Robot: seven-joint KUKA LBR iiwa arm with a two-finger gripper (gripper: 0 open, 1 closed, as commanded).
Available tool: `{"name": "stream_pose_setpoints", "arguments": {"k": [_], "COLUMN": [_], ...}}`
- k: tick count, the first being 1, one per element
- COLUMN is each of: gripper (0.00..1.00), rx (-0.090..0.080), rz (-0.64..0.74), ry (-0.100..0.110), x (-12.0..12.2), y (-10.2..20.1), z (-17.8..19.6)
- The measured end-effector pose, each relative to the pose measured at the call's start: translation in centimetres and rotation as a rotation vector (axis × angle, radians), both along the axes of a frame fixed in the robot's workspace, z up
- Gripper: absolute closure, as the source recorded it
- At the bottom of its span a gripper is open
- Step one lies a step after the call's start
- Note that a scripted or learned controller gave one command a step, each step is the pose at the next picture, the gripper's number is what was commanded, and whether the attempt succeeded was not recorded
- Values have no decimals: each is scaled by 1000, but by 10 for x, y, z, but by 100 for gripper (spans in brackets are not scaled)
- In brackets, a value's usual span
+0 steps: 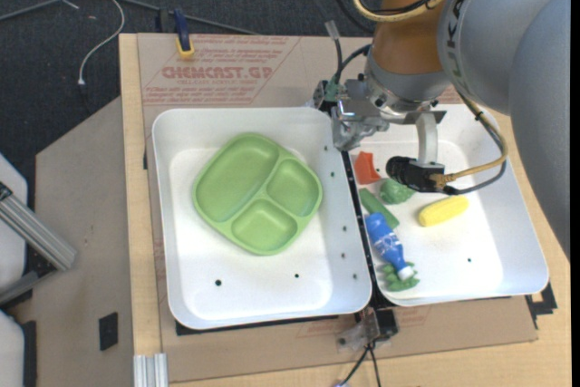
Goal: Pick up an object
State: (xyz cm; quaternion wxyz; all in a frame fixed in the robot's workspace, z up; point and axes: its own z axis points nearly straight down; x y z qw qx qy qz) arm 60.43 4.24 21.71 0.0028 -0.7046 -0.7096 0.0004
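Camera view, looking down at a slant: two shallow bins side by side on a brown cardboard sheet (227, 68) with red lettering, laid over the surface. Clipped to the sheet's far edge, a small blue and yellow clamp (184, 36). Lying flat in the left white bin (181, 240), a light green plastic divided plate (258, 193) with three compartments, toward the bin's far side. Scattered in the right white bin (507, 258), the small things. Near its far left corner, just beside the shared wall, a small orange-red block (365, 166). Just right of that and nearer, a small green lump (395, 190). Slanting on from there, a flat green strip (378, 206), meeting a blue plastic bottle (384, 240) with a white label, on its side along the shared wall. Touching the bottle's near end, a green leafy piece (404, 276). Off to the right, apart from the rest, a yellow oblong piece (442, 211). Reaching in from the right, the grey arm with orange band (426, 4), its pincer (348, 137) low at the shared wall by the right bin's far left corner, just beyond the orange-red block. Pincer's spread, wide or narrow: cannot tell from this angle.
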Motion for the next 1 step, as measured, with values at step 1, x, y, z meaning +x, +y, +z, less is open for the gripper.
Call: {"name": "stream_pose_setpoints", "arguments": {"k": [1], "gripper": [100], "rx": [-2], "rz": [-2], "ry": [-4], "x": [0], "y": [44], "z": [3]}}
